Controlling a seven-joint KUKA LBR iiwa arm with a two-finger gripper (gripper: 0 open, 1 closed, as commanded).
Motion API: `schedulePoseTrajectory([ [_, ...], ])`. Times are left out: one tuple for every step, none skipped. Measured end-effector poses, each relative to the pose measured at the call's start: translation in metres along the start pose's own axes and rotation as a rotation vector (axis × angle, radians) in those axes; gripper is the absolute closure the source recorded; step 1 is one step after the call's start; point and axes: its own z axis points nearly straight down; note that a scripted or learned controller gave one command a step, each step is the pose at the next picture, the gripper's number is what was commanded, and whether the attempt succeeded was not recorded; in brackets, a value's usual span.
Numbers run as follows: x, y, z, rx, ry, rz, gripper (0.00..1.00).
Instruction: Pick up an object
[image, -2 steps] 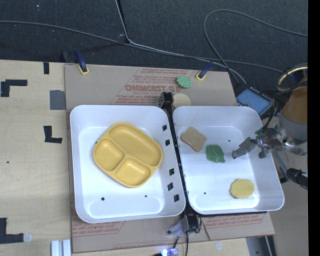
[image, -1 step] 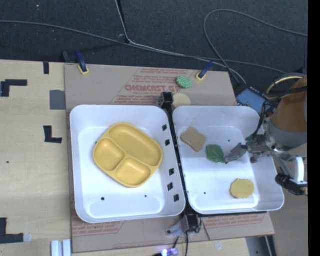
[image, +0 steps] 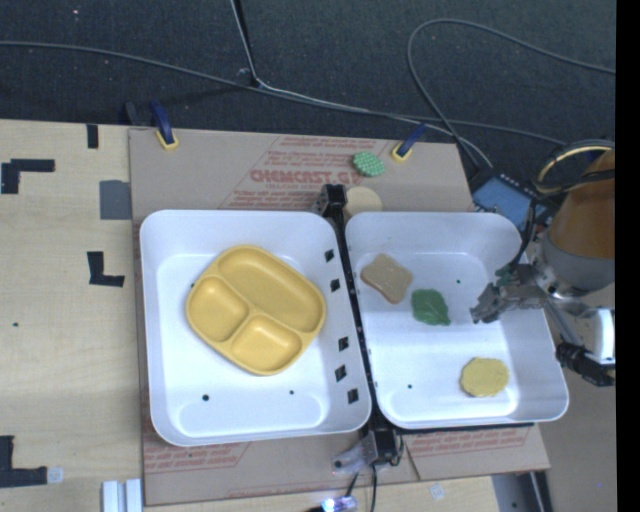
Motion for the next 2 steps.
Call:
schedulePoseTrajectory([
  [-0.009,-0.002,-0.048,-0.005,-0.002,0.003,1.00],
  [-0.007,0.007,-0.108,-0.007,-0.003,0.001,1.00],
])
